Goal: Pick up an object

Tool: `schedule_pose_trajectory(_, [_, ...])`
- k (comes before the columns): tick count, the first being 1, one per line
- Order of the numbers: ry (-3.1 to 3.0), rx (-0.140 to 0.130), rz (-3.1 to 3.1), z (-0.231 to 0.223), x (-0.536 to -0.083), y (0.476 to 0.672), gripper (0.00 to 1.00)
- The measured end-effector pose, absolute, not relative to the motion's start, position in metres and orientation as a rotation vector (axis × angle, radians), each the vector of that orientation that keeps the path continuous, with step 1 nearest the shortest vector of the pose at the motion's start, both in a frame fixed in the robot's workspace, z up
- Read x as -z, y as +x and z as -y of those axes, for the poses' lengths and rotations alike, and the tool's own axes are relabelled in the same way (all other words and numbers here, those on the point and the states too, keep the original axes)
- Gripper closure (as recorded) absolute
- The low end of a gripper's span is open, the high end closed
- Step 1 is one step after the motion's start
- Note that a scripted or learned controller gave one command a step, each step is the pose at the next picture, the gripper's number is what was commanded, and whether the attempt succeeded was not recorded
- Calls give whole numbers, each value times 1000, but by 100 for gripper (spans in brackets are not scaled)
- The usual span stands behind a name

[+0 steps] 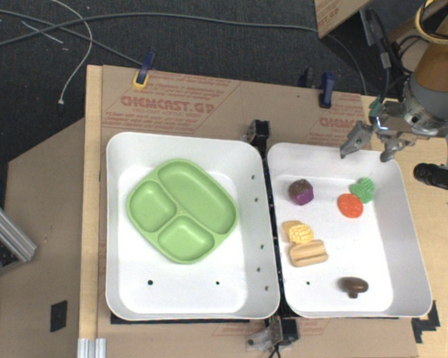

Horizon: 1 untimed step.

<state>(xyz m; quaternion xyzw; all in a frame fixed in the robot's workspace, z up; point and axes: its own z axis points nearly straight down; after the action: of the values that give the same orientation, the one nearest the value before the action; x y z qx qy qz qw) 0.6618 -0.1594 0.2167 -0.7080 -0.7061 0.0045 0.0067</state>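
The gripper (372, 145) hangs spread open, gripping nothing, above the right bin's (404, 250) far rim. Nearest below it lies the tomato (352, 204), then the grape (301, 191); beyond are corn (299, 233), bread (308, 253), mushroom (353, 285), with the green plate (181, 210) farthest off

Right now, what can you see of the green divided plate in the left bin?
The green plate is a pale green, plastic-looking tray with rounded corners and three compartments: one long, two smaller. It lies flat and upright, turned at a slant, in the upper middle of the left bin. It touches only the bin floor. The gripper is far off, at the right bin's top edge.
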Motion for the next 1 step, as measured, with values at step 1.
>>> schedule_pose_trajectory(1, [-2220, 0, 2221, 159, -226, 665, 0])
